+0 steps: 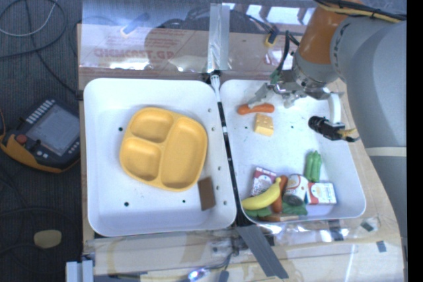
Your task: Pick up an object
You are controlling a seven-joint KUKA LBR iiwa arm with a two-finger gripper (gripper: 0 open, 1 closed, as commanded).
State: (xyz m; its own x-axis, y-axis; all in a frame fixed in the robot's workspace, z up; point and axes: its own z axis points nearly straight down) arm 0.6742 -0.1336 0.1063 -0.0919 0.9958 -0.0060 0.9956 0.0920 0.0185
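Here, pincer (283,92) spread wide, holding nothing, carrot (256,109) just beside it, toward the left bin (99,142).

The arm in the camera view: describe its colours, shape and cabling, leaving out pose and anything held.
The arm is a thick, rounded grey body with an orange band above the wrist. Black cables run over the orange section and down toward the wrist. The gripper is a small metallic grey assembly with dark parts.
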